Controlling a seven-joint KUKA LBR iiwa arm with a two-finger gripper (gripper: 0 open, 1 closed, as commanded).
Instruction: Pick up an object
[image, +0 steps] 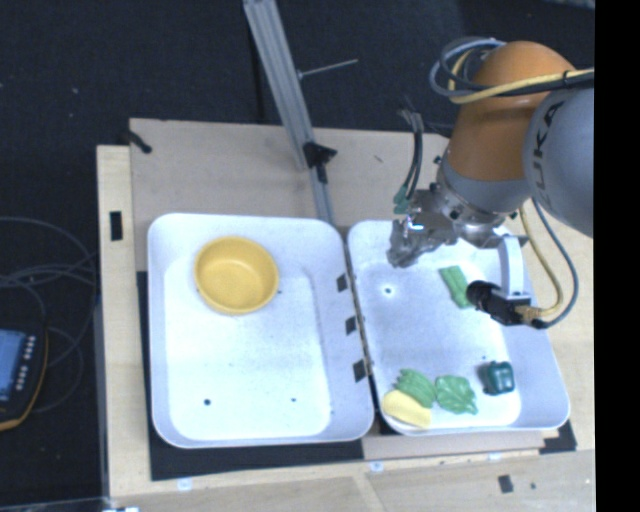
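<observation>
My gripper (405, 248) hangs over the back left part of the right bin (420, 320), pointing down. To its right a light green oblong piece (455, 285) lies on the bin floor. Along the bin's front edge sit a yellow item (403, 408), a green leafy toy (415, 386), a second green leafy toy (456, 394) and a small dark teal block (497, 377). I see nothing between the fingers.
A yellow bowl (236, 274) rests in the back of the left bin (250, 380). A slanted metal rail (290, 110) rises behind the bins. Black cable and a connector (500, 303) hang by the wrist over the right bin.
</observation>
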